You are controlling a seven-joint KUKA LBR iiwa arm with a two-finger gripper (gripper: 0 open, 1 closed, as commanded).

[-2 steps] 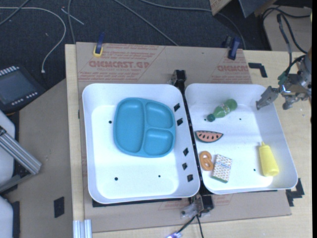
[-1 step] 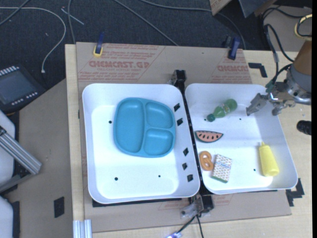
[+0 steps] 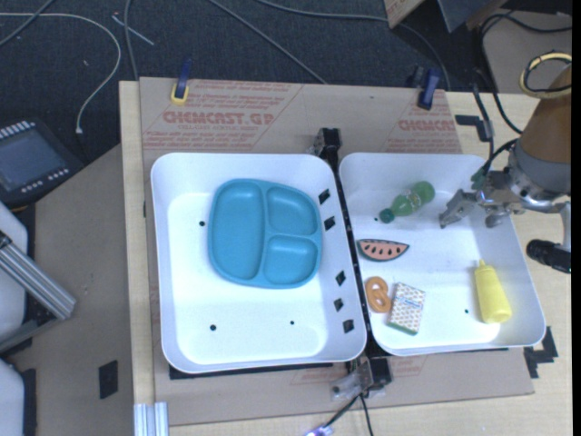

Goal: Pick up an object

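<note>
The right bin (image 3: 454, 330) holds a green bottle (image 3: 408, 201), a watermelon slice (image 3: 382, 249), a pretzel (image 3: 377, 293), a small patterned packet (image 3: 407, 308) and a yellow mustard bottle (image 3: 491, 292). My gripper (image 3: 473, 211) hangs at the bin's upper right, just right of the green bottle and above the mustard bottle. Its fingers (image 3: 453, 213) are spread apart with nothing between them. In the left bin (image 3: 182, 271) lies a blue divided plate (image 3: 265, 232).
The bins sit side by side on a cardboard-covered bench (image 3: 236, 107), joined by black clips (image 3: 328, 141) along the shared wall. Blue clamps (image 3: 182, 82) hold the board at the back. Cables trail over the dark floor behind.
</note>
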